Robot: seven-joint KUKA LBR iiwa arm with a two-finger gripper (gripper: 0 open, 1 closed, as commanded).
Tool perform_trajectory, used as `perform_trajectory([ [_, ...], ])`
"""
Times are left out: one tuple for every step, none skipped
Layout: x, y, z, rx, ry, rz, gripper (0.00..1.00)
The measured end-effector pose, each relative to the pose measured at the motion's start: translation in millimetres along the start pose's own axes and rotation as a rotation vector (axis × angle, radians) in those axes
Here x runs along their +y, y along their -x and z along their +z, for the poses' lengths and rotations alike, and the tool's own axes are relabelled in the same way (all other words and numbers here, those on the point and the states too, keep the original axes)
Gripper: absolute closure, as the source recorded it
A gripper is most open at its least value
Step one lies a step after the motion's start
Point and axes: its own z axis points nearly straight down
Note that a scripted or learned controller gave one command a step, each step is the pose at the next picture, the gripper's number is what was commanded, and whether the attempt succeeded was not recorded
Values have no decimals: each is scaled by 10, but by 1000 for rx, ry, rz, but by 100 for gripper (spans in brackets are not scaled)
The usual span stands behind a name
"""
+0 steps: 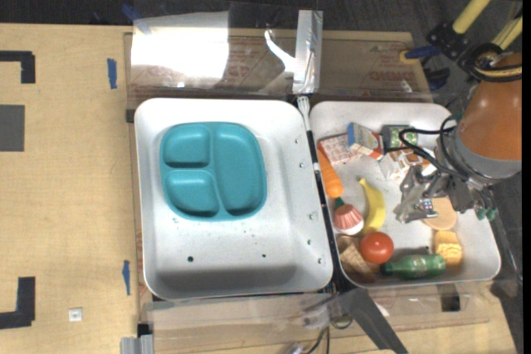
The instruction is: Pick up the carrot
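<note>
Dark carpet behind, bench up front: nearest me the green bottle [415, 264] and tomato [377, 247], then the banana [373, 204]. My gripper [417, 201] hangs mid right bin [485, 268]; can't tell its state. Carrot [331, 176] hugs the bin's left wall, looks light, stiff, slick plastic; I'd pinch across its middle
</note>
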Motion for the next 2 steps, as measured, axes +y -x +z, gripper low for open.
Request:
perform_trajectory([
  [-906, -37, 92, 4, -5, 41, 100],
  [-877, 2, -27, -6, -5, 38, 100],
])
